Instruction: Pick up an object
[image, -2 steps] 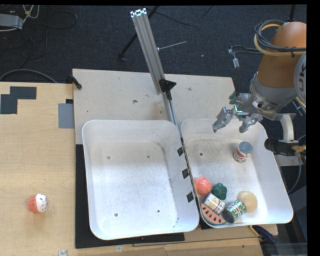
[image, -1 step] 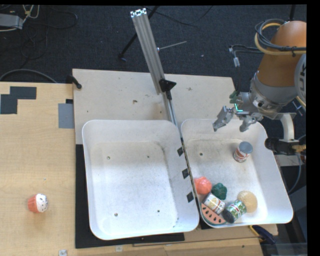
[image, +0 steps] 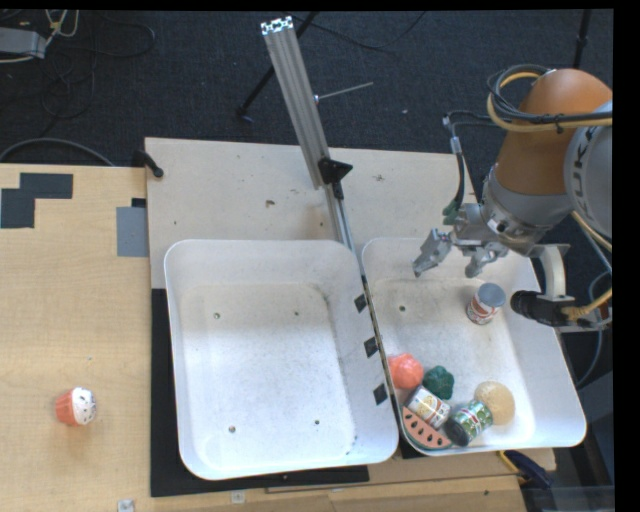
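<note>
We see the gripper (image: 456, 256) above the right bin (image: 540, 345), its fingers spread apart and holding nothing, near a small can (image: 485, 303).

Light: bright and even from overhead, no single hot source evident.
Bins: the two white bins (image: 270, 440) read near overexposed, their surfaces washed pale with faint speckle.
Shadows: soft, short shadows under the tool (image: 455, 255) and beside the small can (image: 485, 303) in the right bin.
Floor: the dark carpet (image: 150, 80) at the top falls to near black, cables barely separable.
Sharpness: moderate; small items at the right bin's lower edge look soft and grainy.
Glare: a mild sheen on the arm's orange band (image: 550, 120).
</note>
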